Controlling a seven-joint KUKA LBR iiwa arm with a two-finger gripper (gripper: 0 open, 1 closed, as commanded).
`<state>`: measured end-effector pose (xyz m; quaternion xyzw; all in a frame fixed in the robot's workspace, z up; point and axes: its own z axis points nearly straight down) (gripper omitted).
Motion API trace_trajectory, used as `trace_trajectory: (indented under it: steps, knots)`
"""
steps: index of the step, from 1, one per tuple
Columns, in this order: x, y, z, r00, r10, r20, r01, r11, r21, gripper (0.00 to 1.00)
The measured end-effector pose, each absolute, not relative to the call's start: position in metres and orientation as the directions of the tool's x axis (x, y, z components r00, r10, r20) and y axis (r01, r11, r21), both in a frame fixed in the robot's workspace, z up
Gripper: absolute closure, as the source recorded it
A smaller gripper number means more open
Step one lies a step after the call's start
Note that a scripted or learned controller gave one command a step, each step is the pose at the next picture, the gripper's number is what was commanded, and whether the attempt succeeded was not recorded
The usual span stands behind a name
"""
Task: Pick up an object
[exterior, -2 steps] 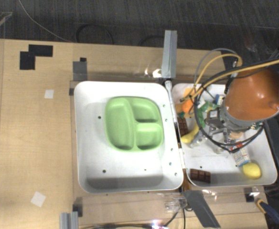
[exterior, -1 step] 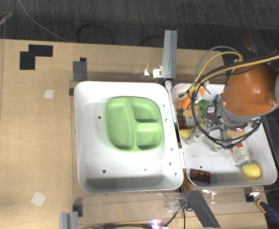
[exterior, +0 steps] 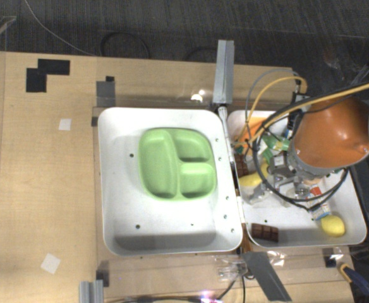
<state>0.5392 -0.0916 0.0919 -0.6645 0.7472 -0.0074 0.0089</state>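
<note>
Pincer [exterior: 284, 185]: hanging low in the right bin [exterior: 355, 229], grip state not discernible under cables. Yellow object [exterior: 250, 180] lying just beside it, leftward. Green divided tray [exterior: 175, 163] sitting in left bin [exterior: 118, 226]. Wooden counter [exterior: 39, 188]; dark carpet [exterior: 140, 8] lying beyond.

Left bin [exterior: 118, 226]: green divided tray [exterior: 175, 163] at centre, open floor around it, widest along near edge. Right bin [exterior: 355, 229]: crowded by arm [exterior: 330, 134] and cable loops [exterior: 266, 115] over upper half. Yellow object [exterior: 332, 225] at near right corner, brown block [exterior: 265, 233] at near left wall, bare floor between. Metal post [exterior: 223, 71] over divider between bins.
</note>
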Motion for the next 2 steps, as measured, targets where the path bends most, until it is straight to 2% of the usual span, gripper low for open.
trace_trajectory:
  steps: [1,2]
  knots:
    - [0.557,-0.092,0.091,-0.092,-0.996,-0.002,-0.996,0.092,-0.013,0.00]
    - [0.636,-0.101,0.089,0.082,-0.997,-0.002,-0.997,-0.082,-0.013,0.00]
